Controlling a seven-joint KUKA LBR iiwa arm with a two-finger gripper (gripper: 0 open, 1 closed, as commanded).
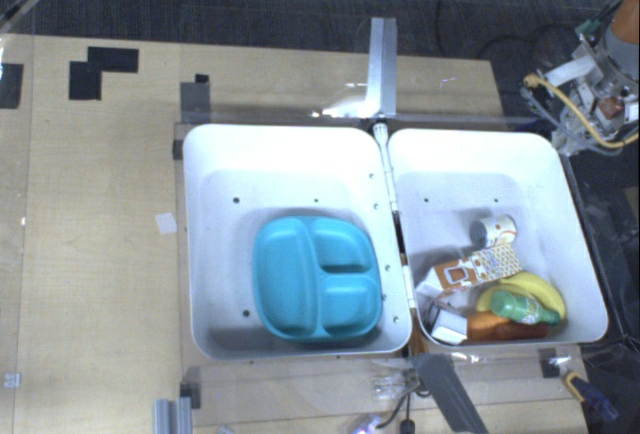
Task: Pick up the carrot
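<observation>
Over on the left, the left bin [205, 222] holds 1 blue divided plate [318, 276] with bare floor all round. Further right, the carrot [505, 326], a short orange stub, lies jammed in the right bin's [560, 184] front corner under a banana [535, 292] and green toy [512, 305].

blue plate [318, 276] | orange carrot [492, 325] | yellow banana [540, 290] (bins [290, 152] white)

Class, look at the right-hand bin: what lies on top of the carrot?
A green bottle and a banana lie across the carrot in the right bin. Its orange near end shows; the rest is covered, so its full length cannot be seen.
</observation>
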